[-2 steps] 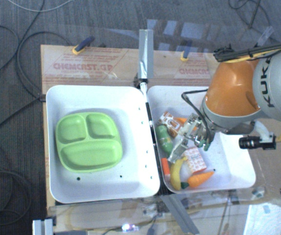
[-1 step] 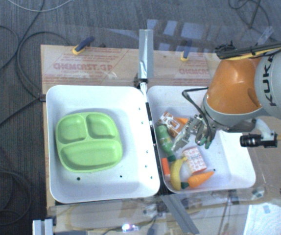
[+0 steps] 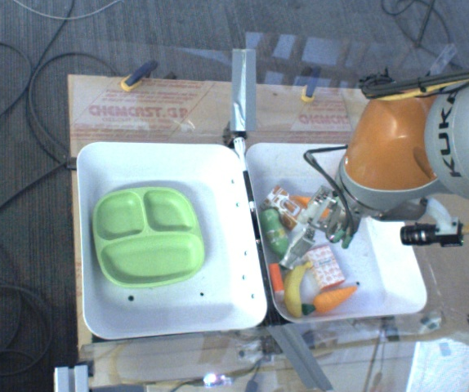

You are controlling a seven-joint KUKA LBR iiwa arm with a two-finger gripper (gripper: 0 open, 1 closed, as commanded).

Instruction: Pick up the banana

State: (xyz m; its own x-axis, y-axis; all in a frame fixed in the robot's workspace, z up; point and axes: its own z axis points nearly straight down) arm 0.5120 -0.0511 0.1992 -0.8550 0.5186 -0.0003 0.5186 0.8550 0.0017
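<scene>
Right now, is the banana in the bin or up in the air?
In the bin. The banana lies on the right bin's floor beside a carrot, with the gripper just above it.

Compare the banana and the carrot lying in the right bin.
The banana is yellow and curved; the carrot is orange, straighter and tapered. The banana runs nearly up-and-down in the view, while the carrot lies more crosswise. Both rest at the near edge of the right bin, side by side.
</scene>
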